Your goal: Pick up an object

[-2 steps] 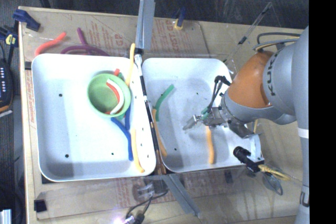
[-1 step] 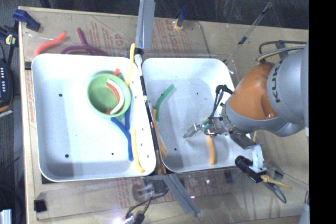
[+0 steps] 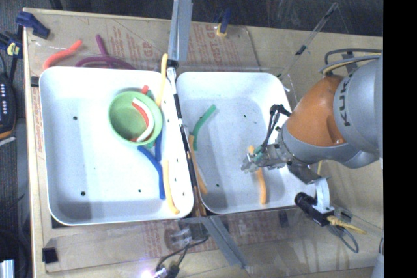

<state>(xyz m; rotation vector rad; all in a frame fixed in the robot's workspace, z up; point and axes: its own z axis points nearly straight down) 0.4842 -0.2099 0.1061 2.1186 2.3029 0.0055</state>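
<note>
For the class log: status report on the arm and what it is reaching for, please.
Gripper low in right bin, over top end of orange stick. Grasp unconfirmed. Green stick lies apart, not in the way.

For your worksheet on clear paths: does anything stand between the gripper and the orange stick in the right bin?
Nothing visible does. The gripper sits right at the upper end of the orange stick, on bare floor of the right bin.
</note>
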